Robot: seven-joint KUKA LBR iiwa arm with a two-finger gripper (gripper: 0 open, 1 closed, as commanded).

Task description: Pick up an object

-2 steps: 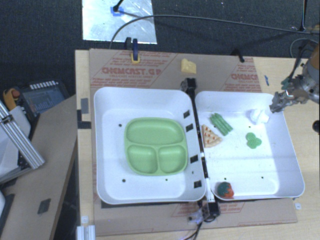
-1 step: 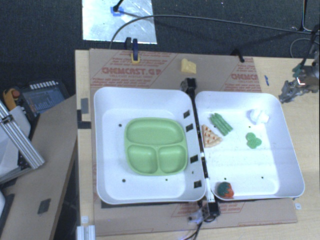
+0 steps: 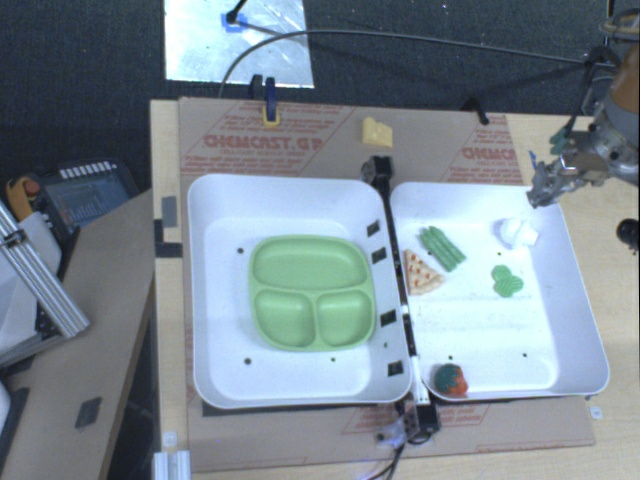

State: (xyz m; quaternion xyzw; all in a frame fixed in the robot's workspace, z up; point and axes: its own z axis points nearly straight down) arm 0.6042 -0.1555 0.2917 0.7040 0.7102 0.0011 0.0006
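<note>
The right bin [image 3: 560, 298] holds several small objects: a green bundle of beans [image 3: 441, 246], a pizza slice [image 3: 420, 272], a white lump [image 3: 517, 232], a green broccoli-like piece [image 3: 507, 281] and a red and green fruit [image 3: 448, 379] at the front edge. My gripper [image 3: 546, 184] hangs above the far right rim of that bin, up and to the right of the white lump, with nothing visible between its fingers. The arm reaches in from the top right corner.
The left bin [image 3: 215, 218] carries a green divided plate [image 3: 308, 293]. A yellow block [image 3: 377, 132] lies on the cardboard behind the bins. A clamp [image 3: 269, 98] and cables sit at the back; a pendant [image 3: 88, 196] rests left.
</note>
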